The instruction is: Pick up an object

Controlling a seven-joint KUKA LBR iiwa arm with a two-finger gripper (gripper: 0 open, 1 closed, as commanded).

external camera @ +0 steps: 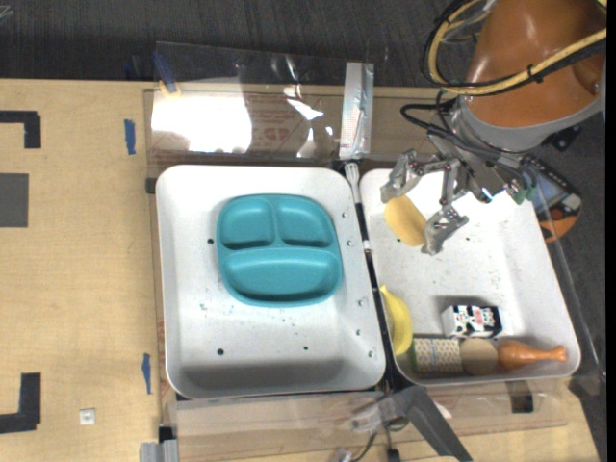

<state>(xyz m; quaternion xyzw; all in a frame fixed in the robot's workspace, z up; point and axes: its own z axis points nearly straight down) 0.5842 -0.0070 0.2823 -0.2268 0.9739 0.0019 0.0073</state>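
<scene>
Gripper [423, 200] open, fingers spread either side of a yellow piece [405, 220] at the far-left of the right bin [510, 258]. Looks light, smooth, maybe slippery; grip across its narrow middle.

Bench count: two bins and six loose things

Two white bins: the left bin [183, 258] has one teal divided plate [279, 248]; the right bin [510, 258] has two yellow pieces, one upper [404, 221] and one at the lower left [397, 320], one black-and-white carton [472, 320], one speckled roll [438, 354] and one brown drumstick-shaped piece [510, 354].
</scene>
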